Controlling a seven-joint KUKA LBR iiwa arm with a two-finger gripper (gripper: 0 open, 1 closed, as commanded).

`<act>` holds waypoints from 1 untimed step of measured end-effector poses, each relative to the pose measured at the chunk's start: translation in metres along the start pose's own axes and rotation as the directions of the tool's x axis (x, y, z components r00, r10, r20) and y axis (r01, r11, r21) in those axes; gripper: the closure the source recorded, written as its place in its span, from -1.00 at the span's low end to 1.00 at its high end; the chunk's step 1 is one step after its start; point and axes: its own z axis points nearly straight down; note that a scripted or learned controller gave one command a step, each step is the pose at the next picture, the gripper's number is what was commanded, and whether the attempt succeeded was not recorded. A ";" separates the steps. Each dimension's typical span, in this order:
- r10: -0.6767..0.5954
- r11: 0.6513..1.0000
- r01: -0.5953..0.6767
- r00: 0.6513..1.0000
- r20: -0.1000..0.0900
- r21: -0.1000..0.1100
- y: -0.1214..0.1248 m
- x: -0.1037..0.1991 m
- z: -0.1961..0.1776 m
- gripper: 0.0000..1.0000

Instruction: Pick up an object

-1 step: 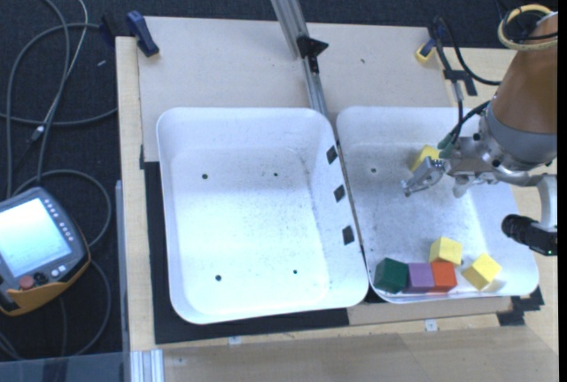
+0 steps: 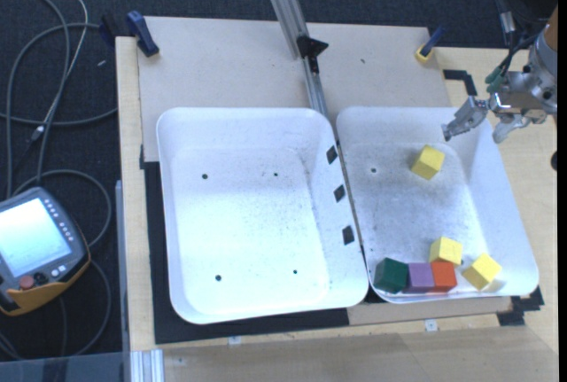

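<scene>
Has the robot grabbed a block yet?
Not yet. Done: the gripper has reached the far rim of the right bin, fingers spread with nothing between them. Left: come down and grab. The nearest is the lone yellow block; the other blocks sit untouched at the near edge.

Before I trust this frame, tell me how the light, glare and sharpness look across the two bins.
Camera view: light is even and soft; the left bin and right bin read bright white with mild glare on their rims and only faint shadows. The lone yellow cube is crisp enough, with a small shadow beneath it; the gripper at the right edge looks slightly blurred.
</scene>
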 end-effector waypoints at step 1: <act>-0.003 1.000 0.003 1.000 -0.003 0.008 -0.002 0.003 -0.007 1.00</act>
